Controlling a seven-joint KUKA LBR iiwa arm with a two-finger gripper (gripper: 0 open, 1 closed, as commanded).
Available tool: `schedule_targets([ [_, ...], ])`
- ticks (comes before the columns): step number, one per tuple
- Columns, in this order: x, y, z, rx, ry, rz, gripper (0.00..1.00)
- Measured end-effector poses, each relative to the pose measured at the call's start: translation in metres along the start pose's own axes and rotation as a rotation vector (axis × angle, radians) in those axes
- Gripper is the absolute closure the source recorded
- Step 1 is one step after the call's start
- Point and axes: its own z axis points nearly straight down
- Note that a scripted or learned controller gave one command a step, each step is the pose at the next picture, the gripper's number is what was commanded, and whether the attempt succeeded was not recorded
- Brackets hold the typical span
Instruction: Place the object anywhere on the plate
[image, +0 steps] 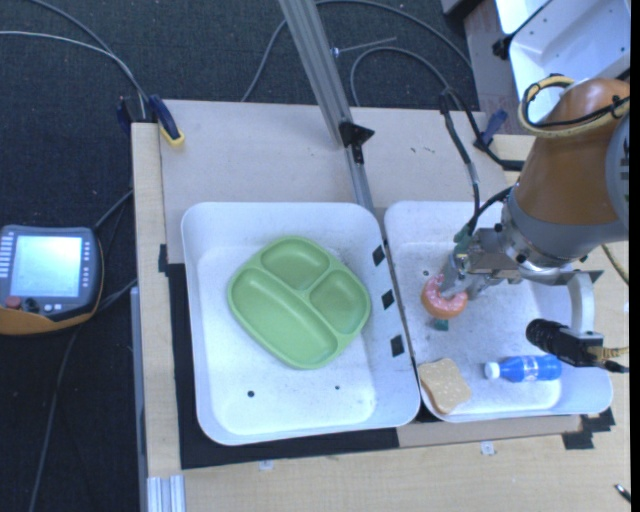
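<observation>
Pink donut toy (443, 299) in right bin (500, 225), beneath gripper (458, 285); finger state: cannot tell. Likely light, stiff, rounded; pinch across ring rim. Green divided plate (298, 300) in left bin.

Arm (570, 170): enters from right edge, upper right of frame, orange band up top, wrist angled down-left.
Gripper (452, 290): right-centre of frame, pointing down.
</observation>
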Motion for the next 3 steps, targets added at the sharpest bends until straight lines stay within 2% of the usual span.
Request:
schedule_targets([
  [1, 0.055, 0.007, 0.013, 0.001, 0.000, -0.001, 1.00],
  [2, 0.106, 0.001, 0.007, -0.004, -0.001, -0.001, 1.00],
  [3, 0.156, -0.002, 0.028, 0.002, -0.001, 0.000, 1.00],
])
